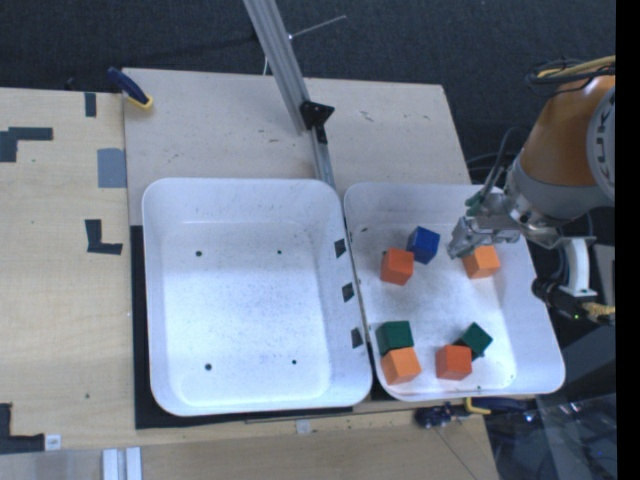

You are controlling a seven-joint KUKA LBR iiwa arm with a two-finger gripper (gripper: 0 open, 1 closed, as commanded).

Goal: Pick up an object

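The right white bin (533, 340) holds several small cubes. A blue cube (424, 243) and an orange cube (397, 266) lie near its middle. Another orange cube (484, 262) sits by the right wall. My gripper (468, 240) hangs low over the bin's upper right part, right of the blue cube and touching or just above the upper left edge of that orange cube. No cube shows clearly between its tips. Near the front lie a green cube (395, 334), an orange cube (402, 365), a red-orange cube (453, 361) and a dark green cube (476, 339).
The left white bin (152, 230) adjoins the right one. A slanted metal pole (279, 51) runs from the top down to the bins' shared edge. A blue and yellow clamp (131, 87) lies at the bench's far left corner. The orange-banded arm (571, 153) enters from the right.
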